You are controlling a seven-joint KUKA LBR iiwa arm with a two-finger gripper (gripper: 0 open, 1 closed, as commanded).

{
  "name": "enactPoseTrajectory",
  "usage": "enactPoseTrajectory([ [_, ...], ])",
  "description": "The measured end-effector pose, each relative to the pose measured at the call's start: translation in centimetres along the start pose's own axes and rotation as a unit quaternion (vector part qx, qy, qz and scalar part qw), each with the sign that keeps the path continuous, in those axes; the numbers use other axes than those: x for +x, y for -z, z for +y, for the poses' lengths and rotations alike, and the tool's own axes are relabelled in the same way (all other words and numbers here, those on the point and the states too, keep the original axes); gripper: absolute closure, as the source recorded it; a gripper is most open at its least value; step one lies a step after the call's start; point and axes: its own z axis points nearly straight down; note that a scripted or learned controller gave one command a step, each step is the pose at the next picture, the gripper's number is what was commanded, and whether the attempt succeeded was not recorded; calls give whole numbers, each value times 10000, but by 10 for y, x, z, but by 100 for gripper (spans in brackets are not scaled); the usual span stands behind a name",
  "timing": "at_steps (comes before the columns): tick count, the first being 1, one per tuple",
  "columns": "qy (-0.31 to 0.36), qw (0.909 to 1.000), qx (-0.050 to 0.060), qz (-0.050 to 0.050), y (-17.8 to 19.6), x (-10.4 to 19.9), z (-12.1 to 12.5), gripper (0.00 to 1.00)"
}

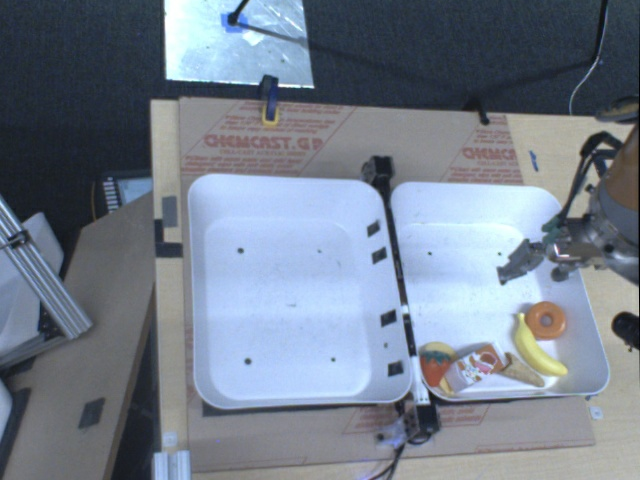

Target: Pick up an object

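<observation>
Along the near wall of the right bin (590, 368), a cluster of small things is lying together: an orange-red rounded fruit (436, 363) is sitting at the near left corner, a small white and red packet (474, 365) is lying just beside it and seems to be touching it, and a tan wedge-shaped piece (523, 372) is resting at the packet's right end. A yellow banana (536, 348) is curving up from that wedge toward the right wall, and an orange ring-shaped piece (545, 319) is sitting just beside the banana's upper end. Farther back, the gripper (517, 263) is hanging over the bare white floor of the same bin, near its right side, apart from the cluster and up-left of the orange ring. Its dark fingers are pointing toward the view's left, and nothing is showing between them; whether they are parted or closed cannot be told at this size. The grey arm (612, 230) is reaching in from the right behind it. The left bin (200, 298) is lying beside the right one, the two walls meeting along a line of dark clips. Both bins are resting on a tan board (330, 133) printed with red letters, and beyond it a shiny metal sheet (238, 28) is lying on dark carpet.
</observation>
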Motion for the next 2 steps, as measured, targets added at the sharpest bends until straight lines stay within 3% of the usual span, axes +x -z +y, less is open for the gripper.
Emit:
enactPoseTrajectory([
  [2, 38, 10000, -61, 10, 185, 118, -7, 0],
])
